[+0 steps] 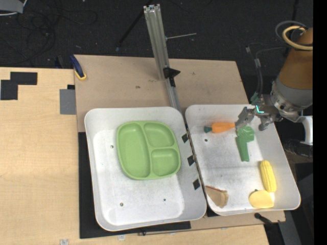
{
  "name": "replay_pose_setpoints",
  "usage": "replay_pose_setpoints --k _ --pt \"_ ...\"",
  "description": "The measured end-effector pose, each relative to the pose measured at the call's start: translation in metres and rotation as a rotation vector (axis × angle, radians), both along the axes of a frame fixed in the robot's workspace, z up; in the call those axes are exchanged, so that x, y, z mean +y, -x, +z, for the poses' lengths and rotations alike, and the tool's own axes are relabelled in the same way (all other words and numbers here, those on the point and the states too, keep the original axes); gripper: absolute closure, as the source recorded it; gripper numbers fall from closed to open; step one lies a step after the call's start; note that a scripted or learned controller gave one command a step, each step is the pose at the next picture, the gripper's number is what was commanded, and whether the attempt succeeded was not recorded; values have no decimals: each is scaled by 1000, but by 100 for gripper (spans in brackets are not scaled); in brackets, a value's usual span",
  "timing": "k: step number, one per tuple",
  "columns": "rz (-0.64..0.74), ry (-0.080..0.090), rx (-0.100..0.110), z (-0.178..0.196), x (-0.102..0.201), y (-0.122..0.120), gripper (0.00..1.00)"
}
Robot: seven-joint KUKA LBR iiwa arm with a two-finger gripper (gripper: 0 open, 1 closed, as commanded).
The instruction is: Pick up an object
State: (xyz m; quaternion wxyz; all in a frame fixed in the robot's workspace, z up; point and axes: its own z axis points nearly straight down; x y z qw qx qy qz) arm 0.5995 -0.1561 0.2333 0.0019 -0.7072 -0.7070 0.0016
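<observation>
Right bin (286,152): my fingers (254,117) apart above green toy (244,143) beside carrot (223,128); looks light, rigid—grip mid-shaft.

place: robotics lab | evidence: plywood bench (204,80); aluminium post (157,40); loose floor cables (46,29)

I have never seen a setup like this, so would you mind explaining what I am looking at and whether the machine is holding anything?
This is one camera fixed above a bench, looking down at a slant. The grey and orange thing at the right is a robot arm; its gripper hangs over the far edge of the right bin. That bin holds a toy carrot, a green toy, a corn cob, a yellow piece and a brown piece. The left bin holds a green divided plate. I cannot tell whether the gripper holds anything.
</observation>
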Motion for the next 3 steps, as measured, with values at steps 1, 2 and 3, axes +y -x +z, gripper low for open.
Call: replay_pose_setpoints --k 1,2,3 --pt "0 1 -4 2 0 -1 0" --pt "0 0 1 -61 -2 -2 0" --pt "-2 -1 1 -109 6 2 0"
